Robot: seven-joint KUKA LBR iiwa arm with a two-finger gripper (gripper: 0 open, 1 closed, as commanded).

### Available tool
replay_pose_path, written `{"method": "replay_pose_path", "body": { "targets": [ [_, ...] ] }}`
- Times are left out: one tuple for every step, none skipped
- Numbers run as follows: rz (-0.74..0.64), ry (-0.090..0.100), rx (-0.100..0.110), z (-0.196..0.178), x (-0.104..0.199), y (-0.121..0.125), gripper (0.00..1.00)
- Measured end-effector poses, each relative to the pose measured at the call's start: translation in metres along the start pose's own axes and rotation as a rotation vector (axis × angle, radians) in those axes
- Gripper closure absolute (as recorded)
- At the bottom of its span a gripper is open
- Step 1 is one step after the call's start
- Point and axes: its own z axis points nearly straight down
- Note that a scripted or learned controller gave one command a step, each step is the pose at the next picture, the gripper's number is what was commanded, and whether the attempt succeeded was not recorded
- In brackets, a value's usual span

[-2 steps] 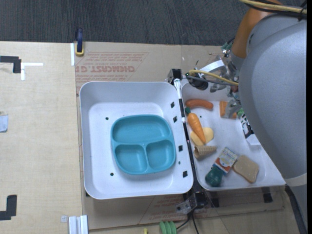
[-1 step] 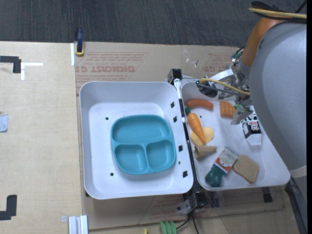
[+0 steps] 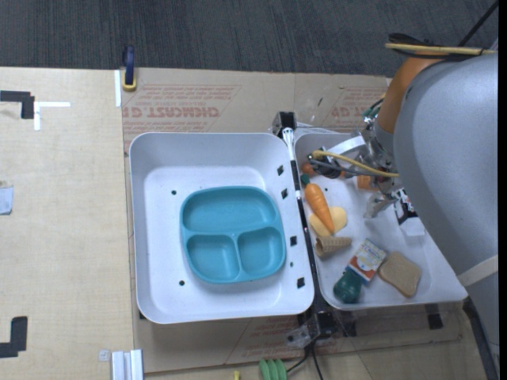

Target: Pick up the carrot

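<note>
The orange carrot (image 3: 318, 202) lies in the right bin (image 3: 444, 288), near its left wall, pointing up and left, with its lower end against a pale yellow food piece (image 3: 337, 218). My gripper (image 3: 383, 199) hangs over the same bin, to the right of the carrot and apart from it, with nothing visibly held. The bulky grey arm (image 3: 451, 149) with its orange band covers the right bin's far right part and hides much of the wrist.
The left bin (image 3: 150, 236) holds a teal divided plate (image 3: 234, 233). Near the carrot lie a waffle cone (image 3: 333, 245), a small carton (image 3: 367, 258), a green bottle (image 3: 348, 286) and a bread slice (image 3: 400, 274). A yellow cable (image 3: 348, 161) crosses above the carrot.
</note>
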Motion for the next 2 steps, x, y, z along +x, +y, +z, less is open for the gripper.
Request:
{"method": "replay_pose_path", "body": {
  "targets": [
    [-0.013,0.000,0.000,0.004,-0.011,-0.006,0.00],
    [-0.008,0.005,-0.001,0.003,0.010,-0.003,0.00]
  ]
}}
